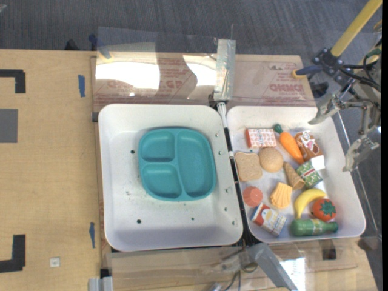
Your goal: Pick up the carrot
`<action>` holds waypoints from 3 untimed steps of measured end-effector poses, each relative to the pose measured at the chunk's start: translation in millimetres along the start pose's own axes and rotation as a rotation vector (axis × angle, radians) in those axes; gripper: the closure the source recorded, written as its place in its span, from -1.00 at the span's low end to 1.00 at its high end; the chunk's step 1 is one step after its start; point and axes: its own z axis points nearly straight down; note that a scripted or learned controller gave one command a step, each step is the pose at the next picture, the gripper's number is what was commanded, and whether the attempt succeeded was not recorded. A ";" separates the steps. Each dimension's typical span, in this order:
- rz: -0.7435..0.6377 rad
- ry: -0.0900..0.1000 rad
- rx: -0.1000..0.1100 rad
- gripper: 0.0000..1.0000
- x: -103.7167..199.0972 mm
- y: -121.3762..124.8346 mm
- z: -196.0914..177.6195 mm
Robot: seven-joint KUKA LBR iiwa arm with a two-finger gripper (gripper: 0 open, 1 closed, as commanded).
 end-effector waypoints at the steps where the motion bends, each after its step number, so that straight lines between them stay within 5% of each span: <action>1: 0.176 0.010 -0.005 -1.00 -6.6 21.5 135.0; 2: 0.156 0.001 0.000 -1.00 -47.7 -41.2 247.4; 3: 0.156 -0.005 0.001 1.00 -50.3 -40.8 238.8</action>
